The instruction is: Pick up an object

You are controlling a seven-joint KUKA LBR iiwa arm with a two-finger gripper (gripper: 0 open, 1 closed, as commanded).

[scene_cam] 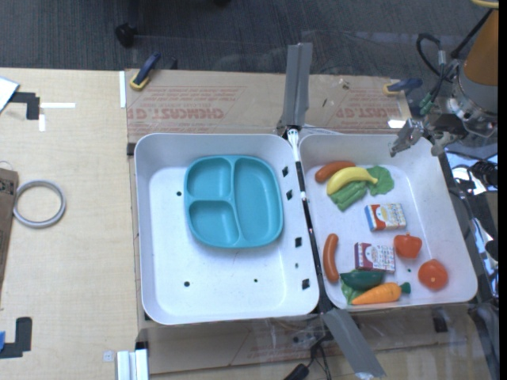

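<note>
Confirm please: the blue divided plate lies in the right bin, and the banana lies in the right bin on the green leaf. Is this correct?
One detail is wrong. The camera view shows the blue divided plate in the left bin, not the right one. The banana does lie in the right bin, on the green leaf.

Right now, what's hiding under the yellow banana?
The banana lies on a green leafy vegetable and a green pod, next to a red sausage. The parts right beneath it are covered, so they cannot be seen.
</note>
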